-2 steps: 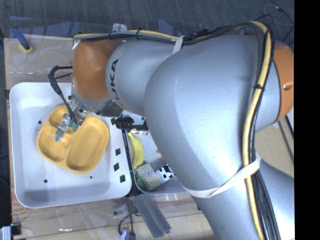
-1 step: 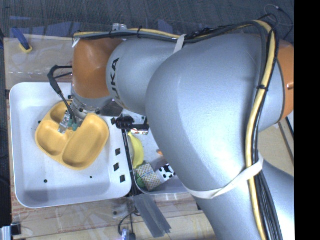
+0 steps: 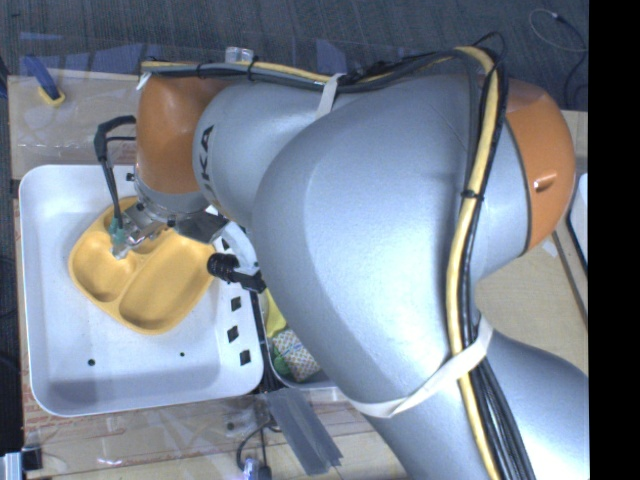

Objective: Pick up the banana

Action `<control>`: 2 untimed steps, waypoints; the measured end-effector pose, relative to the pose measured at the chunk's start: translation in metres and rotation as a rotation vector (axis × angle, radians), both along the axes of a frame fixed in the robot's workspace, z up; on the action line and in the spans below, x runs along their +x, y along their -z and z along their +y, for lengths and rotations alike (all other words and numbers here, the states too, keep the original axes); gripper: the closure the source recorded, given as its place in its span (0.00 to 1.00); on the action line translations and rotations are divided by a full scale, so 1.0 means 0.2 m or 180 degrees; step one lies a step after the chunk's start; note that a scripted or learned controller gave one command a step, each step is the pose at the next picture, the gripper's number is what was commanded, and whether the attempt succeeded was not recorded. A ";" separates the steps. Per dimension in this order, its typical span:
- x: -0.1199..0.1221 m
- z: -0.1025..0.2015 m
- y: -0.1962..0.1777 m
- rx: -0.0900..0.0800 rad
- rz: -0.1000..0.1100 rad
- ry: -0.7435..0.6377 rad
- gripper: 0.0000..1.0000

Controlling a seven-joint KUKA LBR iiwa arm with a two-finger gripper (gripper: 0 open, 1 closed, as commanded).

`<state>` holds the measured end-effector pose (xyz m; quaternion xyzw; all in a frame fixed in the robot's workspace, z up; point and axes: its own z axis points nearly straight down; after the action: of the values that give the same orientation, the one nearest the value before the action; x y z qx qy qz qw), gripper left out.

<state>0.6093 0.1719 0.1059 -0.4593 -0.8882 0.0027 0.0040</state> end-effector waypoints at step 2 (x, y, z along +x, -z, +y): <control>0.13 -0.05 -0.29 -0.0002 -0.0020 0.0520 1.00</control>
<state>0.6353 0.1614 0.1630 -0.5303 -0.8478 0.0013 0.0013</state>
